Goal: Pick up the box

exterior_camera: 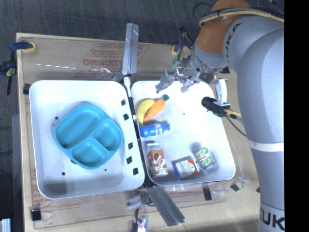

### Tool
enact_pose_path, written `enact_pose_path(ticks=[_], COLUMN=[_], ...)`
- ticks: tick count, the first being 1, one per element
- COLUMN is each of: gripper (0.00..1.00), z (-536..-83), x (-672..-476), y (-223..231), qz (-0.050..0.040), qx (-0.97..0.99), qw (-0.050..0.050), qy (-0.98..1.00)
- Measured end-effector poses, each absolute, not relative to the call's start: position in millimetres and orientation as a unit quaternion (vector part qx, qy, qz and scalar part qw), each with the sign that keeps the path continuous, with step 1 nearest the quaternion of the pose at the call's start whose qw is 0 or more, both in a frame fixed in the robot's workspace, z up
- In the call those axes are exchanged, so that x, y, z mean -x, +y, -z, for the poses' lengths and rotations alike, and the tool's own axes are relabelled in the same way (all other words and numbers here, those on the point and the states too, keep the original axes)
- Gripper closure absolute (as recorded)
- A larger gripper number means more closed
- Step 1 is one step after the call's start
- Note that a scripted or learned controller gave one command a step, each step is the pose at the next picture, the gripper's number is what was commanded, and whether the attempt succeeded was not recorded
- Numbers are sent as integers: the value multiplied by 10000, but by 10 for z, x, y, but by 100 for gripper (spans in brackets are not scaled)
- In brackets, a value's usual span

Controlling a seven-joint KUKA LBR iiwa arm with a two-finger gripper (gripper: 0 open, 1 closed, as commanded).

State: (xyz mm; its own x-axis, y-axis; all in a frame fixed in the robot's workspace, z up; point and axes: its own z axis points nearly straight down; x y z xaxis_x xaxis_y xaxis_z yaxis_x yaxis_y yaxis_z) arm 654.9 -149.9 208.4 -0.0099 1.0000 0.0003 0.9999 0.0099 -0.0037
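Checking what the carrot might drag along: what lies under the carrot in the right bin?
The carrot lies tilted across a yellow banana-like fruit, covering its right side. Whatever is beneath their overlap is hidden. The blue bottle lies just below, apart.

Bright overhead light washes out my two shallow white plastic bins (43,129), soft shadows sit beneath objects, and everything looks slightly soft.

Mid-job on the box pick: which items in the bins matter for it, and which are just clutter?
Job: box, gripper.

Clutter: second carton, green-labelled cup, blue bottle, carrot, banana, blue tray in the left bin.
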Motion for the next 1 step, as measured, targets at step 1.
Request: enact_pose_path(ticks=[1], gripper=[0], z=[-960], x=[-5815], y=[-1479], qz=[-10], qx=[6117], qw=[17], qy=[-7911])
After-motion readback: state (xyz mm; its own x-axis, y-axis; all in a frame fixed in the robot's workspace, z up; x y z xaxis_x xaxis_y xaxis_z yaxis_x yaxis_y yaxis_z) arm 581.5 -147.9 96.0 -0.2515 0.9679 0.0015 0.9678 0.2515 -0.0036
